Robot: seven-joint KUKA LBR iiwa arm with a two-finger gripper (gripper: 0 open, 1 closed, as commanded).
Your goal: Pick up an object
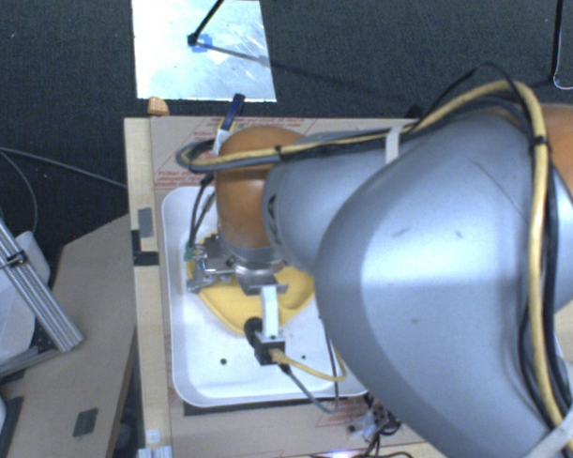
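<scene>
Bench [148,369] bearing white bin [183,368], dark carpet [56,90] lying around, shiny sheet [205,48] lying far. Claw [241,281] hanging directly over yellow object [226,312] in bin, covering its far part; claw state impossible to tell.

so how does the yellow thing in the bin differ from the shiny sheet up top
The yellow thing is plain yellow; the shiny sheet is silvery and reflective. The yellow thing has a rounded edge; the sheet is roughly square. The yellow thing lies in the white bin, partly hidden by the arm; the sheet lies on the dark surface beyond the bench. Both look fairly flat.
</scene>
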